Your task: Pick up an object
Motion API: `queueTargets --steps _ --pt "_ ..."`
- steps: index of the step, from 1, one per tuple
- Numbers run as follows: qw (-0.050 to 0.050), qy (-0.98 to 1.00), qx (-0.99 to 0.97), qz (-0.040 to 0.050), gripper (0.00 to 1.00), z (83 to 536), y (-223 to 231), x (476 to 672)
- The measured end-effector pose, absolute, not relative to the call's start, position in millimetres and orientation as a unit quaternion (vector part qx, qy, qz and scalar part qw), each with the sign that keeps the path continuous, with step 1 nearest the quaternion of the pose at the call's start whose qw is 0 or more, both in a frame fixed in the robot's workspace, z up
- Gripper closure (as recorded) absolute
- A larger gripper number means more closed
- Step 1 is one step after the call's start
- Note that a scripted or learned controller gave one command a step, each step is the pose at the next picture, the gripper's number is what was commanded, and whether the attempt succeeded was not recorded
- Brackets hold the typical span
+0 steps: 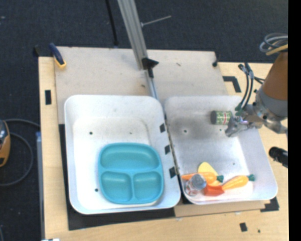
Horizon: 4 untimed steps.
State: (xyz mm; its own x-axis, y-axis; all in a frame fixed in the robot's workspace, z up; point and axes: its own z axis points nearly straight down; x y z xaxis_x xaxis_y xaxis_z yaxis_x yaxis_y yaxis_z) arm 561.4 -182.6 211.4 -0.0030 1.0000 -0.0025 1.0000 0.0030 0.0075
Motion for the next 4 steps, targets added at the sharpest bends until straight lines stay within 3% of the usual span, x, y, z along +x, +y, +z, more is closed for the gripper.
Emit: queueTargets --steps 1,2,4 --pt "0.005 0.708 0.706 0.0023 1.0 276.5 -181.4 561.6" --pt "0.001 0.709 0.705 0.0006 1.0 266.2 -136.4 560.2" --pt "0.0 0.71 0.705 0.0001 1.0 248.4 -28.7 581.9"
